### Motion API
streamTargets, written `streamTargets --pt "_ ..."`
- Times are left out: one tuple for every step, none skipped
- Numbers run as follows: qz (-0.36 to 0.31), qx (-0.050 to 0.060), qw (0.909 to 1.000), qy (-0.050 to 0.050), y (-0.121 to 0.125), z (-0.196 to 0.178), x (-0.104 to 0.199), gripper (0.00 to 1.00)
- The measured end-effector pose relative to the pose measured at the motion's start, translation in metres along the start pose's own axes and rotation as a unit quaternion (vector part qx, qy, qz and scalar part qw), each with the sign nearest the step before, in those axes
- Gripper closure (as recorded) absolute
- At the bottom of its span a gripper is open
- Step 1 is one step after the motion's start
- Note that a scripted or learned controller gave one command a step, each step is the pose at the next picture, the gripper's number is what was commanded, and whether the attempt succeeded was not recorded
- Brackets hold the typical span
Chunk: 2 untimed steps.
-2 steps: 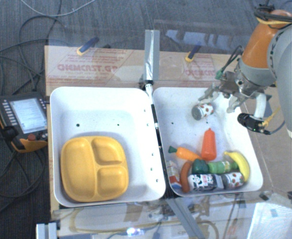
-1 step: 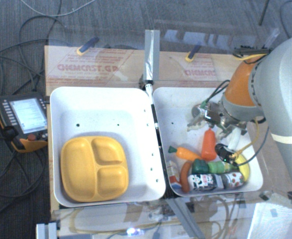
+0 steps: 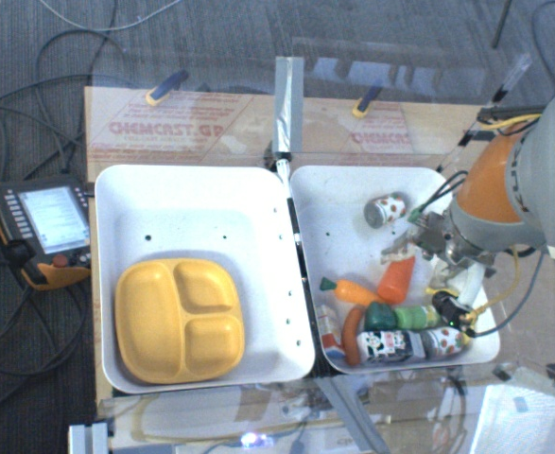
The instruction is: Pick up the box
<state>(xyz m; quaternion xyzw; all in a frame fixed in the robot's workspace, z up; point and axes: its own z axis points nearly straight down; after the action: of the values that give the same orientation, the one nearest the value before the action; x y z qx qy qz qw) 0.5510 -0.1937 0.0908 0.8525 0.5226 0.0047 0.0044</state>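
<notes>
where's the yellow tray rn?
The yellow tray lies in the left bin, at its near-left corner; the cluttered right bin sits beside it.

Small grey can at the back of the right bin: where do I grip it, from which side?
Take the small grey can across its round body, coming straight down. It sits apart from the pile, with bare right bin floor on every side, so both flanks look free. Tilt unclear.

We count two white bins [image 3: 201, 183], one yellow divided tray [image 3: 180, 320], one small can [image 3: 385, 210], two bottles [image 3: 405, 344] lying flat, and two orange pieces [image 3: 396, 279].
</notes>
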Motion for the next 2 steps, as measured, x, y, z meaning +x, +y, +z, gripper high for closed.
streamTargets --pt "-0.003 -0.002 1.0000 -0.001 -0.0527 -0.0005 0.0009 0.00" --pt "-0.004 -0.002 1.0000 0.000 -0.0520 -0.0100 0.0022 1.00"
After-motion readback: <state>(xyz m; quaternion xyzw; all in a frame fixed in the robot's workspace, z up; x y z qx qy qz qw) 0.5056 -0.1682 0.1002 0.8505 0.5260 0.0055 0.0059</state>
